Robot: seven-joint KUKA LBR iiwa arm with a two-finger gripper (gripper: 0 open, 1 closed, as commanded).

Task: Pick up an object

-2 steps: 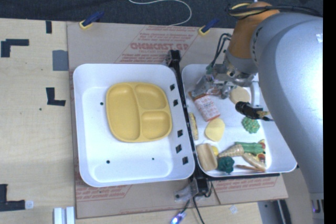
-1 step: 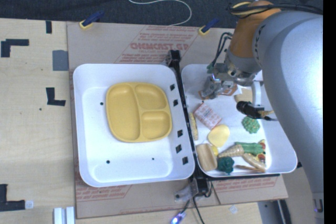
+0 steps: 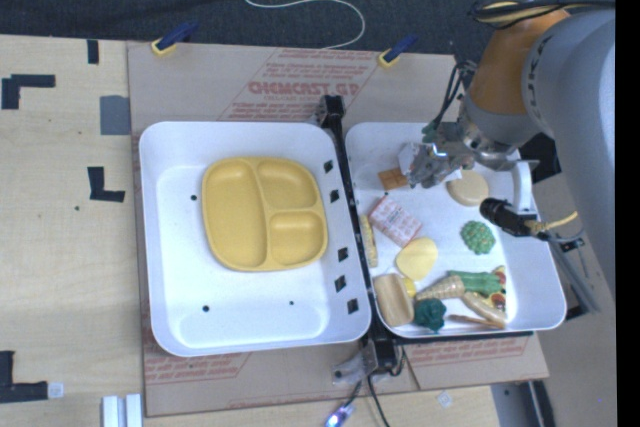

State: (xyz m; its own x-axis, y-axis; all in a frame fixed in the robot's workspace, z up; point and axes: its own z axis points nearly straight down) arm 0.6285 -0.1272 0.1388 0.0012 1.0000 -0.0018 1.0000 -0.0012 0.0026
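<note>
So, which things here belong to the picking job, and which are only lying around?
Belong to the job:
- gripper, over the right bin
- brown piece beside it
- pink packet
- yellow lemon-like piece
- green ball
- cream disc

Only lying around:
- yellow divided tray in the left bin
- white cable
- blue clamps
</note>
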